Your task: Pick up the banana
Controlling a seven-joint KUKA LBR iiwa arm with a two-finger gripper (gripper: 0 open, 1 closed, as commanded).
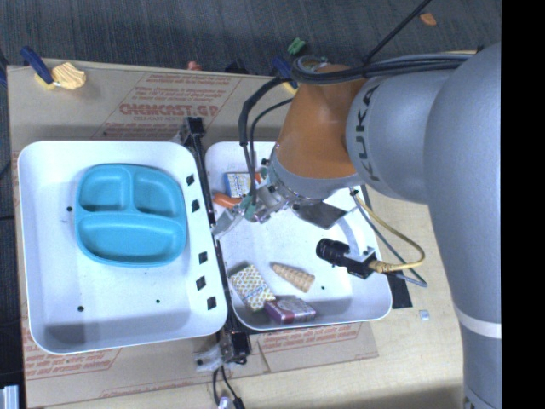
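Nearest, the desk (pixel 417 348) is seen to carry a printed cardboard sheet (pixel 162 100), on which two white bins are set side by side. At the near wall of the right bin (pixel 349 296) a purple packet (pixel 289 311) is laid flat. Just beside it, toward the left bin, a chequered box (pixel 251 285) is found, tilted, with one corner touching the packet or close to it. A tan ridged cone (pixel 292 275) lies on its side a little beyond these, its tip pointed left.

Further in, the pincer (pixel 247 207) is held low over the left part of the right bin, under the orange band (pixel 319 135) of the grey arm (pixel 409 118), which is reached in from the right. Whether the pincer is wide or narrow cannot be told, and nothing can be seen gripped in it. An orange thing (pixel 223 200) is seen just left of it by the bin wall, and a small blue and white box (pixel 237 182) just beyond that.

Where the banana lies cannot be told; much of the right bin is covered by the arm.

In the left bin (pixel 51 296) a blue divided plate (pixel 132 214) is laid flat, toward the far side.

Farthest, at the sheet's far left corner, a yellow lump (pixel 70 77) is seen.
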